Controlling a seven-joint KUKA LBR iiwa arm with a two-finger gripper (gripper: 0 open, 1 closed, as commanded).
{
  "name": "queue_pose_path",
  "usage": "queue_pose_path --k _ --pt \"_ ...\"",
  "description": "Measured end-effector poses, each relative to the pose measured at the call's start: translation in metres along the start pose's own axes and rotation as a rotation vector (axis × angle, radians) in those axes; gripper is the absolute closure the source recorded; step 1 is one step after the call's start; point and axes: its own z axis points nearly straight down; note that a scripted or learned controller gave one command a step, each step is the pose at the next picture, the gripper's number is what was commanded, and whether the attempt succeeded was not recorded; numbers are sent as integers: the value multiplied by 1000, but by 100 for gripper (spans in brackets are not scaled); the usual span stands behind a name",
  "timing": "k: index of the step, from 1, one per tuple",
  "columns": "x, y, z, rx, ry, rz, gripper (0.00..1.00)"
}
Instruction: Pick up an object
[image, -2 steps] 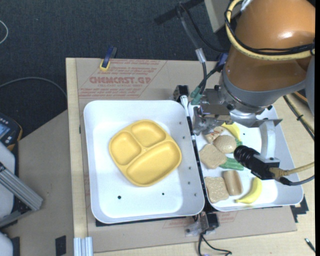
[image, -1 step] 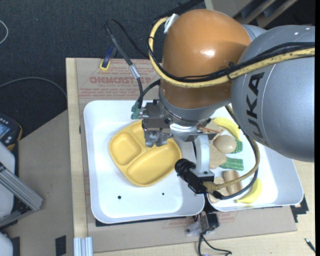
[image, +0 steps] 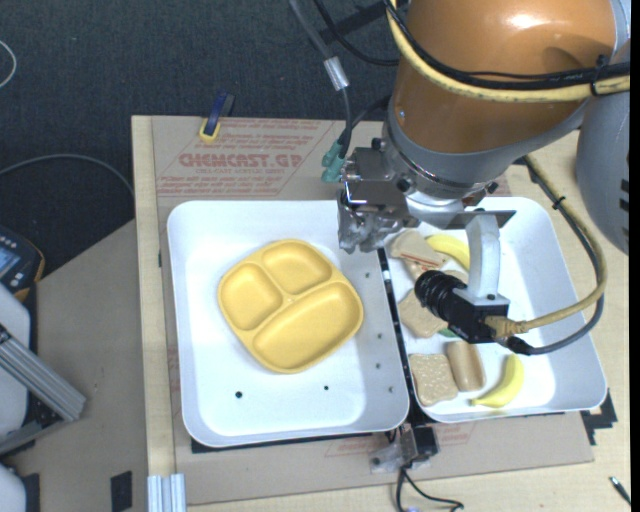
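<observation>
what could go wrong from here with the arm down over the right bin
1. The food items in the right bin lie crowded together: a bread slice, a sausage-like piece and a banana touch or nearly touch, so a grasp may nudge neighbours or catch two.
2. The gripper sits by the divider between the bins, where it could strike a rim.
3. The tan cable loops low over the items and might snag.
</observation>
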Motion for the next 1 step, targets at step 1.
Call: queue_pose_path --k 1 --pt "2 0 -7 5 -2 -4 100"
